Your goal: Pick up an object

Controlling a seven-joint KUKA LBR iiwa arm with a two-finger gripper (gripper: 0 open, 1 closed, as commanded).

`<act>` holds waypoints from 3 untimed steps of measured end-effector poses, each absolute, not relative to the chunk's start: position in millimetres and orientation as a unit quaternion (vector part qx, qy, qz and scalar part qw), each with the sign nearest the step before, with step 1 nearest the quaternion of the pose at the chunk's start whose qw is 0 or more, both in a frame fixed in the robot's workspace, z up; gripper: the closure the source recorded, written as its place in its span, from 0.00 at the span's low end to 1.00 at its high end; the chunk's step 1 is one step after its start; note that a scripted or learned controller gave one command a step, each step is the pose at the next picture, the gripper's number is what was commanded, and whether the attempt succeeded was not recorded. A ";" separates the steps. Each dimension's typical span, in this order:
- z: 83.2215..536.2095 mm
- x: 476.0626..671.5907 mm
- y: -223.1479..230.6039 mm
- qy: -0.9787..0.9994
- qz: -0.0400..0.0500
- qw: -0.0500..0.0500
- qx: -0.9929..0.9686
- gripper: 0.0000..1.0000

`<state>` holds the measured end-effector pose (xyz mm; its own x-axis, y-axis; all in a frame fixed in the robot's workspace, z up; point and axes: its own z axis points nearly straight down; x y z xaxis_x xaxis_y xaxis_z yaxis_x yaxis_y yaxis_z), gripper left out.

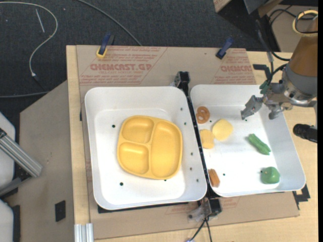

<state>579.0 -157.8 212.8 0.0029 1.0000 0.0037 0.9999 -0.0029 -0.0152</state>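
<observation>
Camera view: two white bins side by side on the worktop [60,135], cardboard sheet [126,64] under them, held by two blue clamps [104,44] at the far edge.

Left bin [96,105]: one yellow divided plate [150,146], three compartments, sitting flat near the middle.

Right bin [287,150] holds the loose objects:
- brown pretzel-like ring [203,114] at the near-left, close to the divider wall
- pale yellow round piece [222,129] just right of and below the ring
- yellow-orange chunk [206,138] touching or nearly touching the round piece, against the left wall
- small orange-brown piece [213,177] low on the left wall
- green elongated item [259,143] mid-right, lying at a slant
- green rounded item [270,175] in the lower right corner area

Arm [305,59] comes in from the right, orange band visible. Pincer [261,109] hangs over the upper right part of the right bin, fingers spread apart, nothing between them. It sits well apart from the pale yellow piece and above the green elongated item in the frame; not touching any object as far as I can see.

Cables [40,29] on the dark floor at upper left.
</observation>
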 end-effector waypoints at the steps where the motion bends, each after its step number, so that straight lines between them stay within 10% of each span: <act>1: 220.3 581.9 -157.4 -0.707 0.000 0.001 -0.707 0.00; 3: 98.9 580.8 -164.1 -0.707 0.001 0.003 -0.707 0.00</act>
